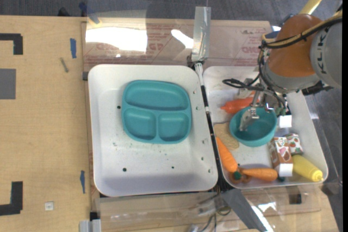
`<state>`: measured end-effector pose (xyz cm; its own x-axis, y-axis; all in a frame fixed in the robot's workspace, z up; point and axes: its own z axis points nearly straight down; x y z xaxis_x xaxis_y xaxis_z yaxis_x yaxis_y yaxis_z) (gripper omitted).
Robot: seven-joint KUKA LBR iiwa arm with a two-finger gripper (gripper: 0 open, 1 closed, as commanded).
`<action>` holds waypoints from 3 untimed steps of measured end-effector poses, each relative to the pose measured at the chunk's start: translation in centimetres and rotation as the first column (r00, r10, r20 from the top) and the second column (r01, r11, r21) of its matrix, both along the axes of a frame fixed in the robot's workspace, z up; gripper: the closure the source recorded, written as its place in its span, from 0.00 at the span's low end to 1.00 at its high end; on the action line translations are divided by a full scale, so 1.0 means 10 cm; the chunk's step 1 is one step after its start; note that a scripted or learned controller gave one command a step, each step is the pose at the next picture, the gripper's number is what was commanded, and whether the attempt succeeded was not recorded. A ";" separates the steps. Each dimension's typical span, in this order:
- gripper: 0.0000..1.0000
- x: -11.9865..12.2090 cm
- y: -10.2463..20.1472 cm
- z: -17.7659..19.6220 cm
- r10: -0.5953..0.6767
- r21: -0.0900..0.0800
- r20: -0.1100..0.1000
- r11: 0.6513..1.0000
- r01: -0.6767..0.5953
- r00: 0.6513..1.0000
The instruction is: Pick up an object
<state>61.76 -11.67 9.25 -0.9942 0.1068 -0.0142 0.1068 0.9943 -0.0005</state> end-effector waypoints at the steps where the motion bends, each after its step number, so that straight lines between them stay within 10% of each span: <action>1: 0.00 -0.81 -0.09 -0.01 -0.129 0.001 0.003 0.992 0.129 0.992; 2: 0.00 -0.46 0.20 -0.01 -0.294 0.003 0.004 0.956 0.294 0.956; 3: 0.00 -1.01 0.00 0.02 -0.381 0.007 0.021 0.925 0.381 0.924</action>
